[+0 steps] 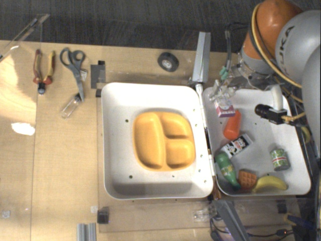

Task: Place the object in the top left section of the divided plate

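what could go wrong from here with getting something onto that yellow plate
1. The gripper sits at the right bin's top left corner, near the wall and a small pink-labelled item; a grab there might slip or hit the rim.
2. The orange carrot, milk carton and green bottle lie close together, so a pick may nudge neighbours.
3. The divided plate has low ridges; a drop could land in the wrong section.

Bright, even overhead light, slightly warm. Glare washes out the wooden bench (pixel 20 84) at the far left, with one small white hot spot. The left white bin (pixel 115 134) is nearly overexposed, its floor shaded softly grey beneath the yellow divided plate (pixel 163 139), which shows gentle highlights. The dark floor at the top looks grainy. Focus is soft throughout; the robot arm (pixel 296 29) at upper right appears blurred.
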Tool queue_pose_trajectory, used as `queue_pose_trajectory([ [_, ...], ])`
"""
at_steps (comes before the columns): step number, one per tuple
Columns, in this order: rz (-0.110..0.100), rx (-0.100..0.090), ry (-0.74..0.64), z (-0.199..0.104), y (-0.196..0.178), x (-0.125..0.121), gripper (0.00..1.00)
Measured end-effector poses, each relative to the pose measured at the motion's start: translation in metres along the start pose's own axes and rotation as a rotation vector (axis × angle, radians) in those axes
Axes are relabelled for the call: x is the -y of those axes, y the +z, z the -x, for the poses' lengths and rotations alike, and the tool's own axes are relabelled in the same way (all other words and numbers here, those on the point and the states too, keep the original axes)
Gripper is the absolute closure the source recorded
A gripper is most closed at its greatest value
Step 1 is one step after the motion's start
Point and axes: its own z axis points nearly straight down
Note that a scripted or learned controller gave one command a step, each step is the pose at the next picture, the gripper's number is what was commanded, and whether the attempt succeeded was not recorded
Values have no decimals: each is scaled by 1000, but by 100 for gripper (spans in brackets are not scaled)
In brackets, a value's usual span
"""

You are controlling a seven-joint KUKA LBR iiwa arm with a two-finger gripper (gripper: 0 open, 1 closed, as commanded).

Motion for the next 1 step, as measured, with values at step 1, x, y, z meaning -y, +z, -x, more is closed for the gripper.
queue_pose_trajectory([
  [1,-1,-3,-171,-101,12,2,100],
])
